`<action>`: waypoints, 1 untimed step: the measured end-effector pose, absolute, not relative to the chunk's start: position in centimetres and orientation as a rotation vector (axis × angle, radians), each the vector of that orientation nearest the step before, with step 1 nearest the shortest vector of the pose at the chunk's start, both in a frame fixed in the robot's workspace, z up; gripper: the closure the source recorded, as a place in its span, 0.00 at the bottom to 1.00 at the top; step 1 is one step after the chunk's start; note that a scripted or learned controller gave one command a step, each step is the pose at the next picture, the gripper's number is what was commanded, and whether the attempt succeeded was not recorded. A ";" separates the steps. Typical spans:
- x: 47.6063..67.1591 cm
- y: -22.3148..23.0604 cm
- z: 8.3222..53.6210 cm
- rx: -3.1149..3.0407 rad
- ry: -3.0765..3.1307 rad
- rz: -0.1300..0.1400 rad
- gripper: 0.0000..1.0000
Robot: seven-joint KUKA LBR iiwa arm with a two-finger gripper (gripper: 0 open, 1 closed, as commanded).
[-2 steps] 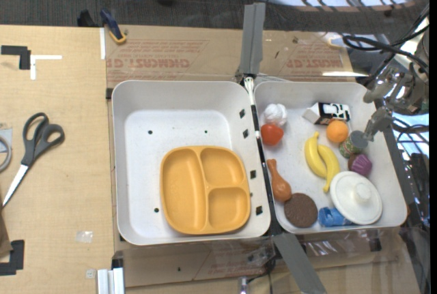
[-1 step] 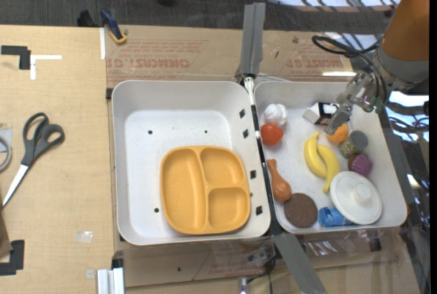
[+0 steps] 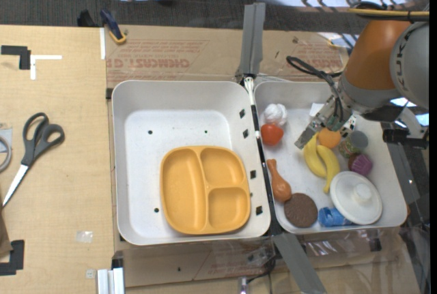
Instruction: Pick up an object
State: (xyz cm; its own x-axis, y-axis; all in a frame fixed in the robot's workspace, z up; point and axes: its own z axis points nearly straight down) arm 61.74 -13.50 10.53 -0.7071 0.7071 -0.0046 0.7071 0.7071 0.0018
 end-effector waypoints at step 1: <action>61.9 -13.5 11.6 1.193 2.896 -0.002 1.00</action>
